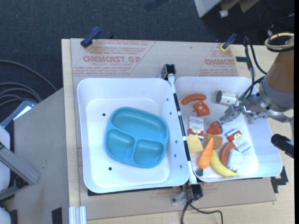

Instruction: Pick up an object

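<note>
The right bin (261,164) holds several toy foods. A red sausage (193,98) and a red strawberry (202,108) lie at its far left. Below them are a small milk carton (196,125), a yellow cheese wedge (195,144), a carrot (206,154) and a banana (221,166). A second red sausage (226,152) and a red-and-white carton (238,140) lie to the right. My gripper (227,115) hangs over the middle of this bin, just right of the strawberry and above a red piece (214,127). I see nothing held in it.
The left bin (88,125) holds a blue divided plate (136,136). A black rail (180,125) runs between the bins. The grey arm with its orange band (280,73) reaches in over the right bin's far right corner. Blue clamps (91,36) hold the board.
</note>
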`<state>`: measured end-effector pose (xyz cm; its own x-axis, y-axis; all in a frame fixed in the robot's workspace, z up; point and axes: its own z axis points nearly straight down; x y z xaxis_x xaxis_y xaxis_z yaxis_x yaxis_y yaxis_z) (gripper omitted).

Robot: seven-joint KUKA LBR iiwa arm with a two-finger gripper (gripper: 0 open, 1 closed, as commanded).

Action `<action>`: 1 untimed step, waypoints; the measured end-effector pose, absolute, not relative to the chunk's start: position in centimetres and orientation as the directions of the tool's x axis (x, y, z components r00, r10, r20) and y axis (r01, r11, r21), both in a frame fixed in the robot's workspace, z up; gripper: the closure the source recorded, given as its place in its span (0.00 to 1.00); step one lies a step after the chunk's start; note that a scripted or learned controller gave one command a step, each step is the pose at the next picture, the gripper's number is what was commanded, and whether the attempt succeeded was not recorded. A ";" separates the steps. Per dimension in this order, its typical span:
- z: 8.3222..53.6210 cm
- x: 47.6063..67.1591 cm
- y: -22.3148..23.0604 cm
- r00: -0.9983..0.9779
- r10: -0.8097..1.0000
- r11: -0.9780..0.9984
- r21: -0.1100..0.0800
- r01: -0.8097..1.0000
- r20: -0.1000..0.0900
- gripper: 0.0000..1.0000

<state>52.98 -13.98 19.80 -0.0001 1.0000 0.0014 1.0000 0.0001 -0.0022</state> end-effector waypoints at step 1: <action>9.0 49.9 -14.2 0.000 1.000 0.000 0.010 1.000 -0.001 0.00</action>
<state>49.94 -14.25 8.95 -0.0002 1.0000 -0.0014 1.0000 0.0002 0.0095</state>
